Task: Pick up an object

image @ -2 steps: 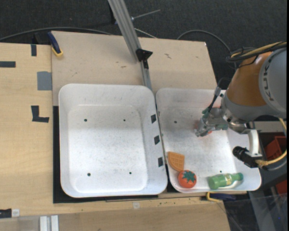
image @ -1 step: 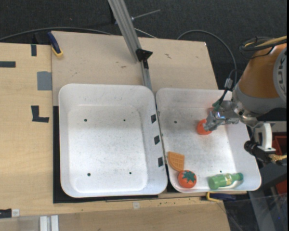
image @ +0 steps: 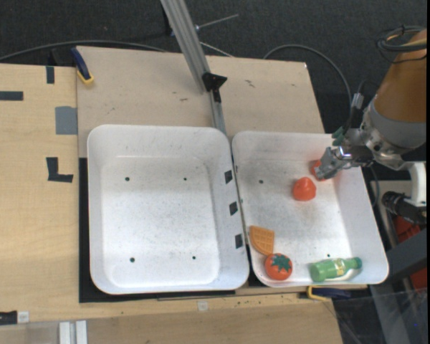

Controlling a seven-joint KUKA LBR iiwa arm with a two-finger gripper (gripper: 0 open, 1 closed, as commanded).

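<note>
I work in a robotics lab, at a test rig rather than in any home or shop. My pale plywood counter (image: 165,84) stands on dark grey carpet (image: 72,9) and carries patches of black and grey tape (image: 66,120) near its left edge. Two shallow white plastic bins (image: 158,138) sit side by side on a black mat, joined by small black clips (image: 233,208). A slanted silver aluminium rail (image: 186,31) rises from the counter's far edge on a black bracket. Loose black cables (image: 301,49) trail across the carpet beyond the counter's far right corner.
</note>
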